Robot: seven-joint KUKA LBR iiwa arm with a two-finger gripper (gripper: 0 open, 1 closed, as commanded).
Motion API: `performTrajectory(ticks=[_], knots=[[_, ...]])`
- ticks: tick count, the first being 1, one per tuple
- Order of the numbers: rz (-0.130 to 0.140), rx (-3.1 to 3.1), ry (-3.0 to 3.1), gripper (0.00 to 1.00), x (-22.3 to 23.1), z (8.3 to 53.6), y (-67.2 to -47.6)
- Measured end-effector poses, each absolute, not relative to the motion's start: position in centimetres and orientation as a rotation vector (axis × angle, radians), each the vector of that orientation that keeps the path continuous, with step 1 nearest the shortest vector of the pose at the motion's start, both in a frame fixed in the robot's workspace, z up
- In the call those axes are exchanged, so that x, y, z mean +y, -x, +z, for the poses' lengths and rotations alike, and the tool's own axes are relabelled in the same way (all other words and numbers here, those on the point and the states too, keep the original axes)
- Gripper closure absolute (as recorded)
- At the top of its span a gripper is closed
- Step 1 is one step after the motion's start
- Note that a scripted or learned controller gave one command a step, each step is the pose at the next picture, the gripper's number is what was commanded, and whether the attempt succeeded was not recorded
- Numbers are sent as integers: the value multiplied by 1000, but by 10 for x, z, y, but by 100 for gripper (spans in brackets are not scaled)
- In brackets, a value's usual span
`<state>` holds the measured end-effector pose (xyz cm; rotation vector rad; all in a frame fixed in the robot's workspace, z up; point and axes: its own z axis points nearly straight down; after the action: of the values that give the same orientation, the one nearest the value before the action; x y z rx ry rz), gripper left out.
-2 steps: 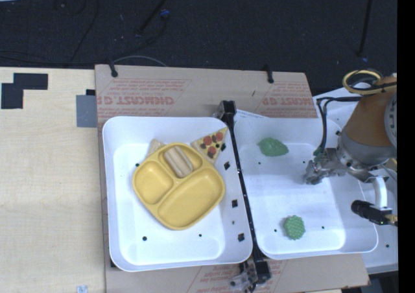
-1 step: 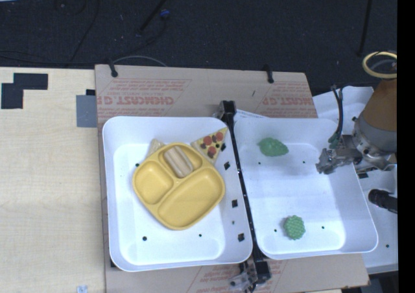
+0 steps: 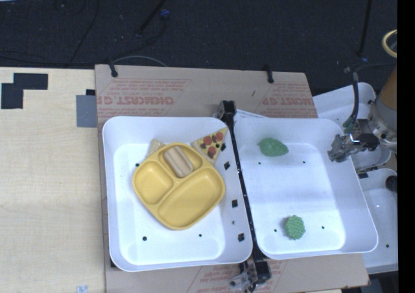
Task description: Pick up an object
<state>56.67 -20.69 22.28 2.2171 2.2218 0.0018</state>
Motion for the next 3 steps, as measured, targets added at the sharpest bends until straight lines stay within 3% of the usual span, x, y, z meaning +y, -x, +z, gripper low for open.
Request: performTrajectory(ticks=[1, 3], knots=[[-1, 2225, -2219, 100, -207, 238, -567], [-4, 2226, -2223, 100, -111, 216, -547]])
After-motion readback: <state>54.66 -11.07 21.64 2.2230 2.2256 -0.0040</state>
